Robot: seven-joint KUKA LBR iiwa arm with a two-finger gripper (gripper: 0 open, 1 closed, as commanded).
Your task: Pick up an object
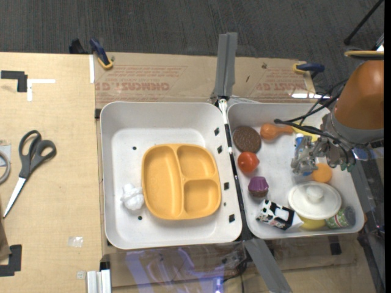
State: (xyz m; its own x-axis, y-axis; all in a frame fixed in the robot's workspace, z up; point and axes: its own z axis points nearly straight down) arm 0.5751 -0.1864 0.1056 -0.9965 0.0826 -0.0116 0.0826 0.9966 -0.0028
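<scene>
Several small items crowd the right bin point(278, 234) beneath my gripper point(307, 159), whose opening I cannot tell, so I fear it nudges the orange ball point(322, 174) against the white lidded pot point(314, 201) and closes on nothing.

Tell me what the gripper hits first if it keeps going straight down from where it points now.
Most likely the right bin's floor beside the orange ball; the gripper may clip that ball, depth unclear.

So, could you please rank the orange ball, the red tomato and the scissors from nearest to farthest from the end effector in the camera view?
1. Orange ball, right beside the end effector, right bin.
2. Red tomato, right bin's left side.
3. Scissors, on the bench far left.
</scene>
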